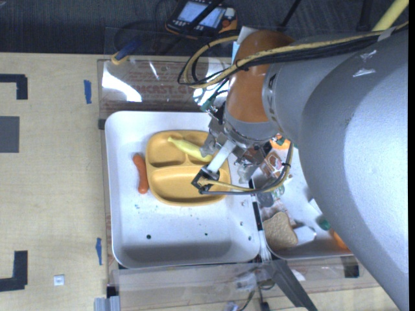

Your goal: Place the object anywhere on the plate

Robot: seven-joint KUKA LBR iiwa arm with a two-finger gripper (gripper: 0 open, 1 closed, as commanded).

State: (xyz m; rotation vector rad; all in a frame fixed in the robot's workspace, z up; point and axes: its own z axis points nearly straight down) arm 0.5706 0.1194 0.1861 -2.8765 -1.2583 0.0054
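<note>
A glossy, curved yellow plastic banana point(183, 146) lies in the far compartment of the smooth mustard-yellow divided plate point(170, 190), just beside the claw point(241, 166) hanging over the plate's right edge. I cannot tell whether the claw is apart or together. A slim orange plastic carrot point(141, 173) lies just beside the plate's left rim.

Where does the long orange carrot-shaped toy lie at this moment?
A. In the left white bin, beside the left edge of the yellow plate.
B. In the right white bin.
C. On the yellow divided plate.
A: the long orange carrot-shaped toy lies on the floor of the left white bin, just outside the left rim of the yellow divided plate.
</note>
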